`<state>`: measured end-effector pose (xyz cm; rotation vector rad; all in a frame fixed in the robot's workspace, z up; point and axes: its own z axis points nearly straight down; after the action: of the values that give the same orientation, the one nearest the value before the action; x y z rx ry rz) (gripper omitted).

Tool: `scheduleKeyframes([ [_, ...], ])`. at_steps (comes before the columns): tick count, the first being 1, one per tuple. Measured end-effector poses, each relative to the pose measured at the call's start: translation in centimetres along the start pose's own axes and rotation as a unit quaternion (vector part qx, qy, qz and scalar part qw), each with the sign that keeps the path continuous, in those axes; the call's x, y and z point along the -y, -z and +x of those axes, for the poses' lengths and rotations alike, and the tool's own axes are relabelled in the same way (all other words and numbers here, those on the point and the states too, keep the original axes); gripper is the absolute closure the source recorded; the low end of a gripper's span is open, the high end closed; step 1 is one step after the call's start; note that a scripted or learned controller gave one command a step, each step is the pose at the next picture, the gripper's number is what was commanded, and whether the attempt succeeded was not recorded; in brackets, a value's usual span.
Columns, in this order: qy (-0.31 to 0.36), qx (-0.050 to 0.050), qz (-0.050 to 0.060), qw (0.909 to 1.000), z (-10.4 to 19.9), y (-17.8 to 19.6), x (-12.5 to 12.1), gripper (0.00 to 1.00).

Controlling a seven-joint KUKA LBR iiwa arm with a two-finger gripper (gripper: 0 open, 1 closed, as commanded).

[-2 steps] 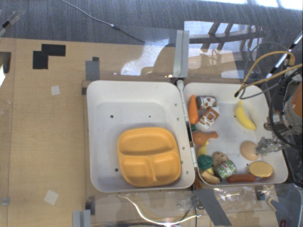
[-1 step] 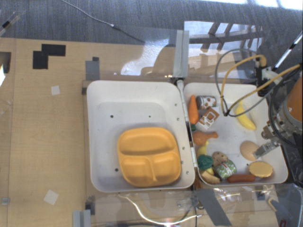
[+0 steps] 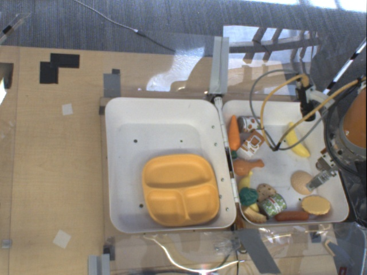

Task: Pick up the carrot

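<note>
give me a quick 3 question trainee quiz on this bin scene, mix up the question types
1. True or false: the carrot lies in the same bin as the yellow divided tray.
2. Multiple choice: the carrot lies nearest which side of the right bin? A) its left wall B) its right wall C) its near wall
3. Fill in: the banana lies in the ___ bin.

Key
1. False. The carrot is in the right bin; the tray sits in the left bin.
2. A. It lies along the left wall, toward the far end.
3. Right.
</note>
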<state>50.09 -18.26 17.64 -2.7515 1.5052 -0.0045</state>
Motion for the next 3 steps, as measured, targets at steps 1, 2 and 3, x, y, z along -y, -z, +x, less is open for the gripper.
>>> scheduleKeyframes([
  [1,0.137,0.0,0.0,0.9905,0.9,-0.5,0.4,1.0],
  [2,0.271,0.0,0.0,0.9625,4.1,-3.4,3.2,1.0],
  [3,0.356,-0.003,-0.001,0.9346,3.6,-4.5,1.3,1.0],
])
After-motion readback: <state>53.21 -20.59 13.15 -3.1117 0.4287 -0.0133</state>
